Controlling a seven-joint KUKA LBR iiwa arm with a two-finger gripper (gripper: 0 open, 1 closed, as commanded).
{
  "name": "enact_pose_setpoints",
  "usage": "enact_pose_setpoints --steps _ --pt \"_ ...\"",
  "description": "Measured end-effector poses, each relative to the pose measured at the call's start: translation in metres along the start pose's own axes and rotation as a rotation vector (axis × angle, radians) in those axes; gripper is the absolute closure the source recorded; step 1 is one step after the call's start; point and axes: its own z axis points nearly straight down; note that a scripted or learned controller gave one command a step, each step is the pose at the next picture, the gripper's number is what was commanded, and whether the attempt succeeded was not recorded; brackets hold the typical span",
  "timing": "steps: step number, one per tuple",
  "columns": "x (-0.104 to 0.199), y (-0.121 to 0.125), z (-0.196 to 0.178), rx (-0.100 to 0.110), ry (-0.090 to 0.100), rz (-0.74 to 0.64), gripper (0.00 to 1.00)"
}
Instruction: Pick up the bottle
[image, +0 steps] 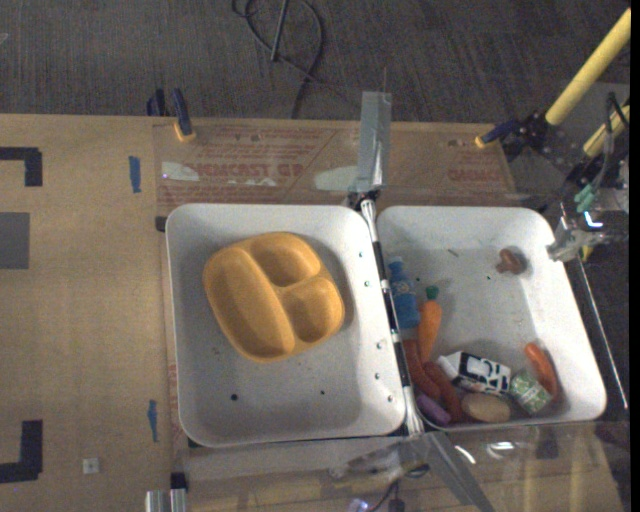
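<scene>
Low against the front wall of the right bin lie a tan potato-like lump and a purple piece, the things closest to the lens.

Up from them, the blue bottle lies on its side along that bin's left wall, pressed against the divider between the two bins. Touching the bottle's right side is an orange carrot with a green tip, pointing toward the front. Just below the bottle, red sausage-like pieces run on toward the purple piece. Further right of the bottle a white and black carton rests tilted on the pile, then a small green container and a smaller orange-red piece beside it. A little brown round thing sits alone on the bin floor, to the bottle's right and well apart from it.

The gripper hangs at the right bin's far right corner, well apart from the bottle and touching none of these things; whether it is open or closed cannot be told, as it is dark and blurred there.

Left of the bottle, across the divider, the left bin holds a yellow sectioned plate. Both bins stand on a cardboard-covered surface.
</scene>
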Motion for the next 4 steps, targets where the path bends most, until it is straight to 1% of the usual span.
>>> enact_pose_setpoints --steps 1,2,3,4 --pt "-0.007 -0.014 -0.054 -0.001 -0.001 -0.141 1.0" --pt "-0.007 -0.102 -0.093 0.001 0.002 -0.573 1.0" --pt "-0.006 -0.101 -0.072 0.001 0.002 -0.583 1.0" --pt "-0.006 -0.095 -0.064 0.001 0.003 -0.661 1.0"
